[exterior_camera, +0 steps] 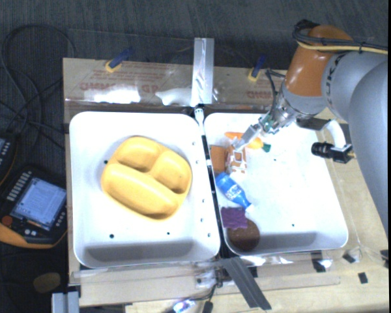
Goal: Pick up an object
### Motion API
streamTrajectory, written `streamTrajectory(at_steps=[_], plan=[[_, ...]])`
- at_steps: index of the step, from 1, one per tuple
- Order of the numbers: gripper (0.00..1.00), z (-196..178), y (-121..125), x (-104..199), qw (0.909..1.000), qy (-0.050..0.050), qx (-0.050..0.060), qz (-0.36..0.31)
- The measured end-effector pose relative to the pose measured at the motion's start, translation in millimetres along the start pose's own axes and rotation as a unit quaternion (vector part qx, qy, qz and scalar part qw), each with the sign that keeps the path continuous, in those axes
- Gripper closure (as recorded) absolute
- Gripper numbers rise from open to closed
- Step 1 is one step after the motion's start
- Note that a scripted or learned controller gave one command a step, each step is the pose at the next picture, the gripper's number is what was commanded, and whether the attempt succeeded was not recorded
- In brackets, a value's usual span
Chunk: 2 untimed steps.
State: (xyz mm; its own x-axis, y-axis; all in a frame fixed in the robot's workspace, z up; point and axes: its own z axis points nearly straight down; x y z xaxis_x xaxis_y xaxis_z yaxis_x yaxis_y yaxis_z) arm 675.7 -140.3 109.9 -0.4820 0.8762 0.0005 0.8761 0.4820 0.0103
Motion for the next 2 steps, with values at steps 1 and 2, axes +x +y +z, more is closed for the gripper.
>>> streamTrajectory(at_steps=[1,2], plan=[[1.0,-11.9,2.1,-4.4,0.9999,-0.011,-0.008,0.0],[0.0,-9.1,1.0,0.7,1.0,-0.002,-0.001,-0.002]])
